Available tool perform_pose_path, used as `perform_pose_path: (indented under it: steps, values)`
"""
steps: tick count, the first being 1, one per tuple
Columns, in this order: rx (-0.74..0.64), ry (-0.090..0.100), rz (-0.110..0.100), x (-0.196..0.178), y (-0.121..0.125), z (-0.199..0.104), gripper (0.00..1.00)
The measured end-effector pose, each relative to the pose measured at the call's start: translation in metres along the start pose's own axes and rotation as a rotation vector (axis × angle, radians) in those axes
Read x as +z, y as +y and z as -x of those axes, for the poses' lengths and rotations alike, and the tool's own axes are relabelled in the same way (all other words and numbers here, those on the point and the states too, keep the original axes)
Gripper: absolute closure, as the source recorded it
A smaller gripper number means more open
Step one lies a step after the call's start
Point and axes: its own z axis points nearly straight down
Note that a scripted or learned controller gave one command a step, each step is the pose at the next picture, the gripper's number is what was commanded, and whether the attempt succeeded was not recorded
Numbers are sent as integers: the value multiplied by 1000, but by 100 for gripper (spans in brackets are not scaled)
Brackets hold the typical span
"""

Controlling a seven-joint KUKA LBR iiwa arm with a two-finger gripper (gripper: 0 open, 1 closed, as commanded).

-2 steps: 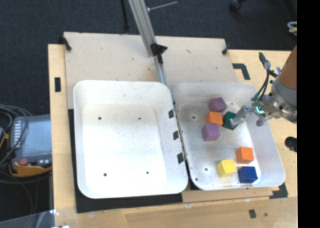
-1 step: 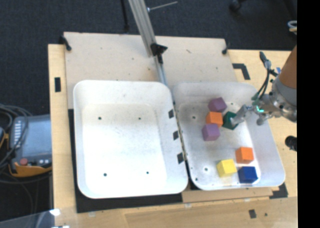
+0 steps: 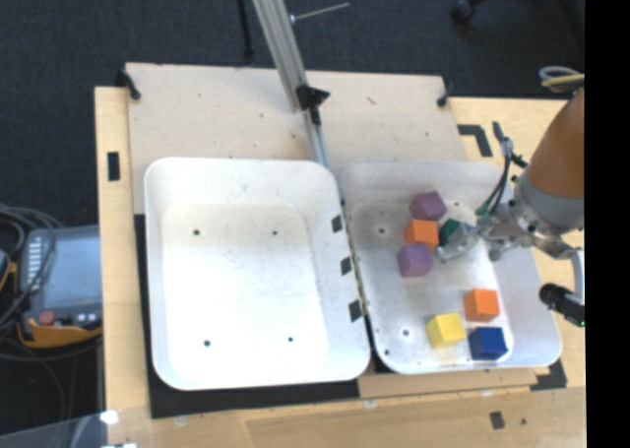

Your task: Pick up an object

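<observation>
The right bin (image 3: 386, 328) holds several small blocks. A purple block (image 3: 427, 206) lies near the top, an orange one (image 3: 423, 232) just below it, and another purple one (image 3: 414, 259) under that. A dark green object (image 3: 451, 231) sits to the right of the orange block. My gripper (image 3: 456, 242) reaches in from the right and is low over the bin, right at the green object and close to the orange block. Further down lie an orange block (image 3: 481, 304), a yellow block (image 3: 445, 329) and a blue block (image 3: 487, 343).
The left bin (image 3: 246, 269) stands beside the right one. A metal camera pole (image 3: 281, 32) rises from the bench behind the bins. A controller box (image 3: 59, 279) sits off the bench at the left.
</observation>
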Motion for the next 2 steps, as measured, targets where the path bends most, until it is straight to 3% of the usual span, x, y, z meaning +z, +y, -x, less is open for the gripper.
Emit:
perform_pose_path:
  steps: [1,2]
  values:
    - [1,-1,6,33,1,1,0]
    - [5,0,8,24,2,2,100]
